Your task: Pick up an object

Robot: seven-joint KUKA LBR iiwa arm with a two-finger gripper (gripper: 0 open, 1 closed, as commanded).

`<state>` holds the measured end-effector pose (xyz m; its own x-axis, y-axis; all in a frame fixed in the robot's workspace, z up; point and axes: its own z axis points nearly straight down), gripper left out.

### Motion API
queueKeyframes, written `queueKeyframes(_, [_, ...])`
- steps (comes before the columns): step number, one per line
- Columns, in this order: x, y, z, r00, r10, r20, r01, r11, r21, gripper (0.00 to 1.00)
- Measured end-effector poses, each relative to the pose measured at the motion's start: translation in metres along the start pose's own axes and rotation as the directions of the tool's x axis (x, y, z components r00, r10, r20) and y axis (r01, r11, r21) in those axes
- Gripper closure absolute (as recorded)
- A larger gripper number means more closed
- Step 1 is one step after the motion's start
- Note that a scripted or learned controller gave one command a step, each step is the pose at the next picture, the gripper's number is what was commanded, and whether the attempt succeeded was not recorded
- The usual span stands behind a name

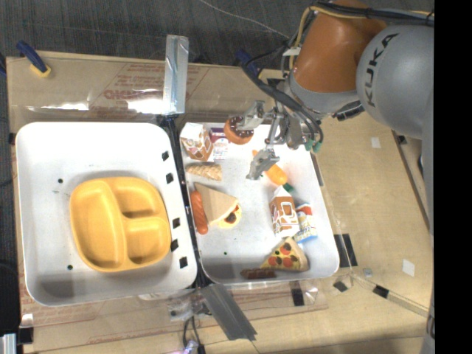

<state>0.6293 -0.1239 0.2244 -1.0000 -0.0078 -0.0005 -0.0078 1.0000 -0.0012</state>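
Note:
My gripper [257, 141] hangs over the back part of the right bin [324, 220], open, with bare white floor showing between its fingers. One finger [259, 165] ends just left of a small orange toy [276, 174]. The other finger [254, 114] is beside a chocolate donut [238, 130] at the bin's back edge. Nothing is held. Also in this bin lie a sandwich wedge [218, 205], a sausage [199, 214], a bread piece [204, 172], a snack packet [195, 141], a small bottle [284, 214] and a pizza slice [286, 257].
The left bin [29, 153] holds a yellow divided plate [119, 221]. A dark bar [258, 273] lies at the right bin's front edge. The grey arm with its orange band [332, 46] reaches in from the upper right. Cardboard and tape surround the bins.

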Motion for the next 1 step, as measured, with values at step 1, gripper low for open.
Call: queueKeyframes(1, [0.0707, -0.0166, 0.1250, 0.984, 0.181, -0.008, -0.181, 0.984, -0.001, 0.00])
